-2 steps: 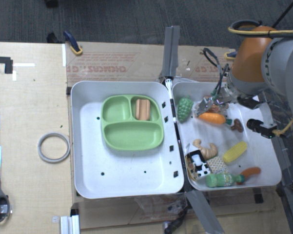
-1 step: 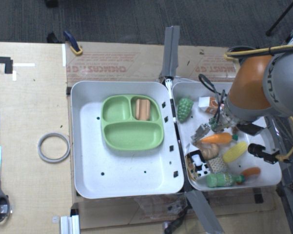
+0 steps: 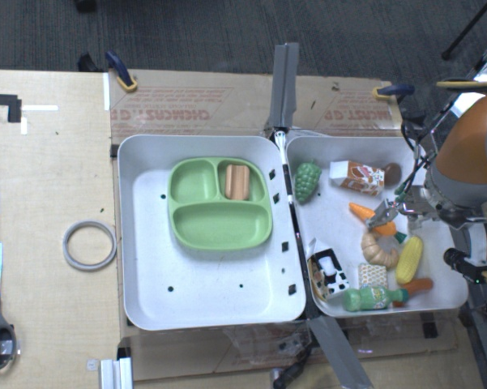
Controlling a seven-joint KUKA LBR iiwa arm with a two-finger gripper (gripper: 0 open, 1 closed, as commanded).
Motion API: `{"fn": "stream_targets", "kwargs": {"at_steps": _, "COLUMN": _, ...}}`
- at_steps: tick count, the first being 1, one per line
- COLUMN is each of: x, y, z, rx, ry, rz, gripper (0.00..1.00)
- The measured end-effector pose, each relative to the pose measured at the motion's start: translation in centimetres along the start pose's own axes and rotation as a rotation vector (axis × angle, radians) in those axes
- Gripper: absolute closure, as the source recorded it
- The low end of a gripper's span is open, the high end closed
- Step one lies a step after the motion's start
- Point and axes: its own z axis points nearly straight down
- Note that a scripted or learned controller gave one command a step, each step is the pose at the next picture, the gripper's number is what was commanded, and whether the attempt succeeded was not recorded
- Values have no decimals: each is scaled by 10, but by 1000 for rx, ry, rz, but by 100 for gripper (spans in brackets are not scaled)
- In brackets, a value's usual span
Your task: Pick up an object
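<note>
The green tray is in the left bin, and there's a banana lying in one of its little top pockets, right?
Not quite. In the camera view, the green tray is in the left bin, but the thing in its top right pocket is a hot dog, not a banana.

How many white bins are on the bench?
2. The left bin holds a green divided plate; the right bin beside it holds a heap of toy food, with the gripper above it.
</note>
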Motion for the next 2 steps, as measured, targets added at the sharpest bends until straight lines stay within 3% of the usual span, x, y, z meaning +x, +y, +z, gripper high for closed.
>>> {"fn": "stream_targets", "kwargs": {"at_steps": 1, "x": -1, "y": 0, "z": -9, "rx": 0, "ry": 0, "rz": 1, "gripper": 100}}
{"fn": "stream_targets", "kwargs": {"at_steps": 2, "x": 89, "y": 3, "z": -101, "rx": 1, "ry": 1, "rz": -94, "gripper": 100}}
